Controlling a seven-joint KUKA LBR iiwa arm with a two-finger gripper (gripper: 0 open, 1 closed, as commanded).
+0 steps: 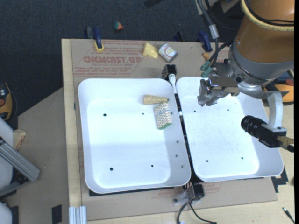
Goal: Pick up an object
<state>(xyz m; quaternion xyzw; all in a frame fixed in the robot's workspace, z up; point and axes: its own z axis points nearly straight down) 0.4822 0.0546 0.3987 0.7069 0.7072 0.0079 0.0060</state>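
Observation:
In the left bin (117, 171), near its far right corner, lie two objects. One is a tan, cone-shaped piece (154, 99). Just below it rests a pale packet with a green patterned face (162, 115). My gripper (206, 99) hangs over the far left part of the right bin (233, 167), to the right of both objects and apart from them. Nothing shows between its grey fingers.
On the board behind the bins lie a yellow scrap (150, 51) and a small white box (167, 52). A black clamp (169, 71) sits at the divide between the bins. Blue clips (97, 36) hold the board's far edge.

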